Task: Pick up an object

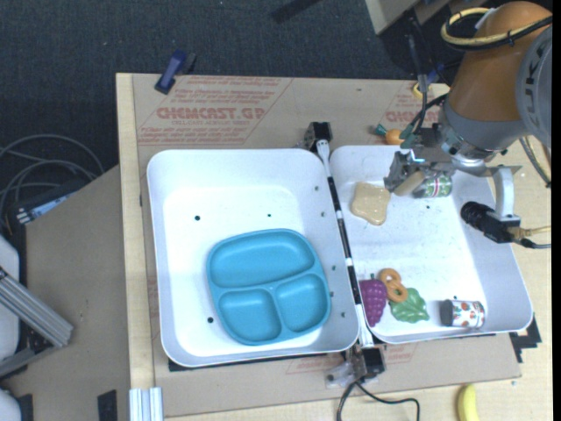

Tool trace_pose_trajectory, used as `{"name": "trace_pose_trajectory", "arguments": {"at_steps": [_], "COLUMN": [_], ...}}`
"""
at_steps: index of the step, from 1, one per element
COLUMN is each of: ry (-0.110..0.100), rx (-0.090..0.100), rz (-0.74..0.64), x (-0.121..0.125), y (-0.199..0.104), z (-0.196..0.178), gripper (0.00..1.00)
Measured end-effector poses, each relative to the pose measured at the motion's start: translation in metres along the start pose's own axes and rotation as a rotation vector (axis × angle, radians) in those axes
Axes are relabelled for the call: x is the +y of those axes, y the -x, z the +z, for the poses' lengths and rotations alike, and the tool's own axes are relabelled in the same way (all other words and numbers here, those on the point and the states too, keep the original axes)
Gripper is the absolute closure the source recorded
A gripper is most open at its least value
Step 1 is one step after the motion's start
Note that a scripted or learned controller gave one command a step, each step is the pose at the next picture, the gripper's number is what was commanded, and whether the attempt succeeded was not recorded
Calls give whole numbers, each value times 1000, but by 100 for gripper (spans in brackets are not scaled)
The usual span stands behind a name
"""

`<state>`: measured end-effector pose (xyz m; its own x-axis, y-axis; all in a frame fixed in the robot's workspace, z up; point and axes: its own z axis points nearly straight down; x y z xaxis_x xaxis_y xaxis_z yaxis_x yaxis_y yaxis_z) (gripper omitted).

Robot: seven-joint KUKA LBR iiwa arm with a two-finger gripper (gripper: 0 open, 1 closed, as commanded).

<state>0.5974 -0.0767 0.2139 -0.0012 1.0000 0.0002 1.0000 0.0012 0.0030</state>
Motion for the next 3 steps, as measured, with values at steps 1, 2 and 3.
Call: {"name": "trace_pose_trajectory", "arguments": {"at_steps": [1, 2, 3], "ry": [-1, -5, -6], "rx": [0, 1, 1], "rz": [0, 1, 0], "x": [-12, -26, -44], "y": [-33, -47, -91], "z": [-24, -22, -9], "gripper": [100, 100, 100]}}
